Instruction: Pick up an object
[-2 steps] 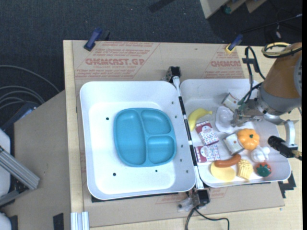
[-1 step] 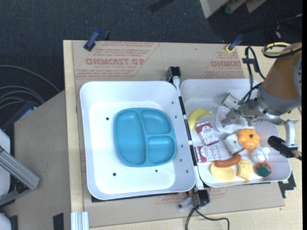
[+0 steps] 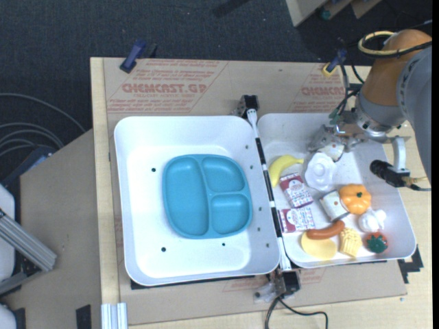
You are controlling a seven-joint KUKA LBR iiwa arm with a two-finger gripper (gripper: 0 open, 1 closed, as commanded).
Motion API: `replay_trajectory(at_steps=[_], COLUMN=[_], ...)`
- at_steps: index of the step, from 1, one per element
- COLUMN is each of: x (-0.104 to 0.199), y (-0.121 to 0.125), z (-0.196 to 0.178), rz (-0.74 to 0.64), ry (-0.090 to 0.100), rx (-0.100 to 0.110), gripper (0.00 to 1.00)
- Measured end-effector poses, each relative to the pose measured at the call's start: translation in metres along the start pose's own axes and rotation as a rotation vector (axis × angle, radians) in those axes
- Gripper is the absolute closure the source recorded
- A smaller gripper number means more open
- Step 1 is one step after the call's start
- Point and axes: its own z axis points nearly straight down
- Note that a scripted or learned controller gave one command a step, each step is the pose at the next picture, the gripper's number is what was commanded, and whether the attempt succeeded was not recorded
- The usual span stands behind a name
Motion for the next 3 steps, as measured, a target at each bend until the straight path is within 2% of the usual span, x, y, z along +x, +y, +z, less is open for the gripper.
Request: replay_trajectory(at_steps=[1, 2, 3], x=[0.077, 0.076, 0.154], y=[0.011, 0.012, -0.073], z=[0.0, -0.011, -0.17], rz=[-0.001, -0.001, 0.0], ry=[0.002, -0.001, 0.001], rx=[0.002, 0.0, -0.003], gripper=[0.0, 1.0, 1.0])
